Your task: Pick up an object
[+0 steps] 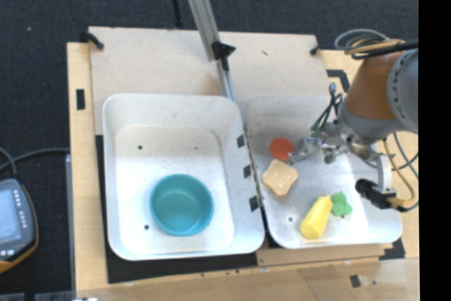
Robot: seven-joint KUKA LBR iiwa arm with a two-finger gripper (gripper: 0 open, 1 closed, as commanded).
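A: Where is the gripper point(304, 149) right now?

B: Over the right bin point(366, 229), low in its far half, reaching in from the right. Its tip sits just right of the small red-orange object point(281, 148), close beside it.

A: Is it holding that object?

B: Nothing shows between its fingers. Whether they are spread or closed, I cannot tell; the metal parts blur together there.

A: What else lies in that bin?

B: A tan, sponge-like piece point(280, 178) lies just nearer than the red-orange object, slightly left of the gripper. Nearer still and to the right, a yellow object point(316, 217) lies tilted, with a small green item point(341, 204) touching its far right end.

A: And the left bin point(120, 116)?

B: A teal bowl point(182, 204) sits upright in its near half, well apart from the arm point(373, 91).
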